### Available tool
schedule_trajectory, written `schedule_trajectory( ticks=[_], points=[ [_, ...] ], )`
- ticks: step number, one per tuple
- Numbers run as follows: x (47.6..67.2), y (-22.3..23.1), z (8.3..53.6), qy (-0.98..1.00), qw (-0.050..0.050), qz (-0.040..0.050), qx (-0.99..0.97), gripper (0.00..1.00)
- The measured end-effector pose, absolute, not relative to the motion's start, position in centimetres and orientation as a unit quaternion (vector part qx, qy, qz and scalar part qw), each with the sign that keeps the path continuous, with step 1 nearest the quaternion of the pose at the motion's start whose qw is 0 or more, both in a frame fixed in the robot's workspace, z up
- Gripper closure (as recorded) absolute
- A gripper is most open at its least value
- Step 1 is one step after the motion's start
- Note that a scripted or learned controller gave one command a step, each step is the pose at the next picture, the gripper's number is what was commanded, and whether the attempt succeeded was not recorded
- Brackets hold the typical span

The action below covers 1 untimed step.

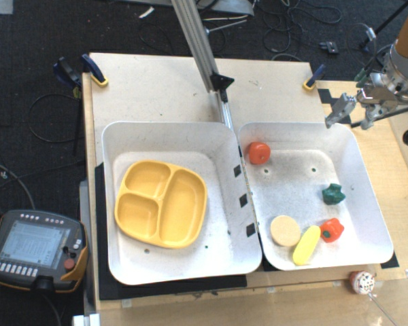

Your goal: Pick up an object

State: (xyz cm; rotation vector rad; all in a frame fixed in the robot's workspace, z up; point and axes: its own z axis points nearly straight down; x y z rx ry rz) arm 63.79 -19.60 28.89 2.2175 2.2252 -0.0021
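Gripper (354, 112): upper right of the frame, above the far right corner of the right bin; fingers spread apart, nothing between them.
Arm (402, 66): enters at the right edge, upper part of the frame.
Right bin (367, 182): right of centre, holds five small things.
Tomato (258, 153): upper left part of the right bin, near the dividing wall.
Green piece (334, 194): right side of the right bin, well apart from the gripper.
Tan disc (285, 230): lower part of the right bin, touching the banana.
Banana (306, 245): lower part of the right bin, lying tilted between disc and red piece.
Red piece (332, 229): just right of the banana's upper end.
Left bin (115, 141): left of centre.
Yellow tray (162, 204): three compartments, lies in the middle of the left bin.
Pendant (34, 250): lower left corner of the frame, off the bench.
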Motion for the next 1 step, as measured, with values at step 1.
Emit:
schedule_trajectory(
  ticks=[1],
  points=[
    [58.97,-21.24,41.70,0.707,0.005,0.0017,0.707,0.00]
  ],
)
